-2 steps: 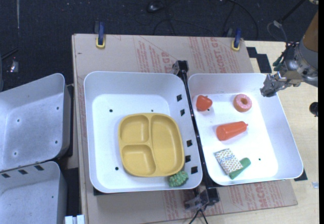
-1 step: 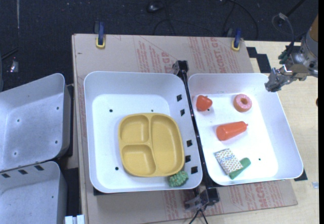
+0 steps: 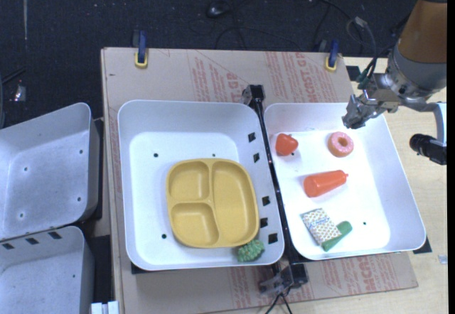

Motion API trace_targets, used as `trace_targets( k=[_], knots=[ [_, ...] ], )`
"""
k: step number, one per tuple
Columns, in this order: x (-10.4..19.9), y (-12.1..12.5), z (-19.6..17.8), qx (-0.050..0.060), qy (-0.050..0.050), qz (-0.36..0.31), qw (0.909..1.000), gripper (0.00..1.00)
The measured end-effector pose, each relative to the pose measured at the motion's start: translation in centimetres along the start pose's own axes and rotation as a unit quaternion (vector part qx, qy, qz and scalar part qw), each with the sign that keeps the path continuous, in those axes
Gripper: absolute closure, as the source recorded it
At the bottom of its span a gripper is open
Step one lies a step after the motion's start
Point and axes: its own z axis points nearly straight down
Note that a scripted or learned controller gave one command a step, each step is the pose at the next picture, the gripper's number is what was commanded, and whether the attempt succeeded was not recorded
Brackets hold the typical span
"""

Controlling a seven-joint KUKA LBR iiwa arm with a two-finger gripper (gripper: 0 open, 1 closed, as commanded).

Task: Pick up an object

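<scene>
My gripper (image 3: 353, 119) hangs over the far edge of the right bin (image 3: 398, 185), just up and right of a pink doughnut (image 3: 340, 143). Nothing shows between its fingers. A small red pepper (image 3: 286, 144) lies at the bin's far left. An orange carrot (image 3: 324, 182) rests in the middle. Near the front lie a patterned packet (image 3: 317, 224) and a green piece (image 3: 336, 234) touching it.
The left bin (image 3: 142, 142) holds a yellow divided plate (image 3: 212, 201). A green broccoli piece (image 3: 249, 251) sits by the plate's front right corner. A black divider (image 3: 267, 170) separates the bins. Two clamps (image 3: 141, 50) pin the cardboard at the back.
</scene>
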Motion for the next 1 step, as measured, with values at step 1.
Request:
trace_targets(
  k=[1],
  knots=[
    [5.36, -1.18, 1.06, 0.001, 0.000, 0.000, 1.0000, 1.00]
  ],
)
